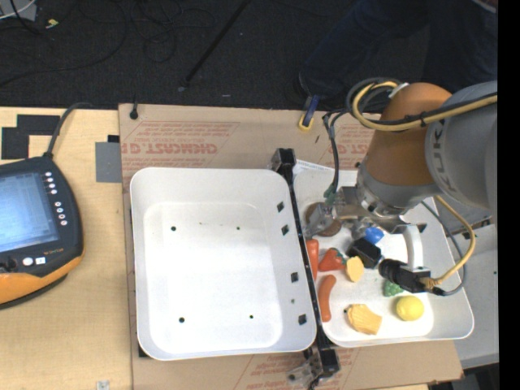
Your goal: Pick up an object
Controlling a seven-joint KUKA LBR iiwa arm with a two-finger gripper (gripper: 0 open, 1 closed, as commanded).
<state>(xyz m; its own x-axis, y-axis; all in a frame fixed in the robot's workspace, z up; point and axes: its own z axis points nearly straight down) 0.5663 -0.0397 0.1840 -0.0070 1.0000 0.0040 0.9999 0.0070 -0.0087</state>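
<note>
Toys lie crowded in the right bin (455, 331): a lemon (409, 308) near its front right corner, a wedge (363, 319) at the front edge, a carrot (326, 296) along the left wall. My gripper (345, 222) hangs over the far left part; jaw state I cannot tell. I'd choose the lemon, which stands clearest, and descend straight.

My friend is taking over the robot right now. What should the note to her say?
End effector: down in the right bin, near its upper left corner; whether it is open or shut is hard to see.
Toys in the right bin: red pepper, orange carrot, yellow lemon, yellow wedge, blue piece.
Left bin: white, beside it.
Done: nothing visibly picked up.
Left: grab one toy and lift it.
</note>
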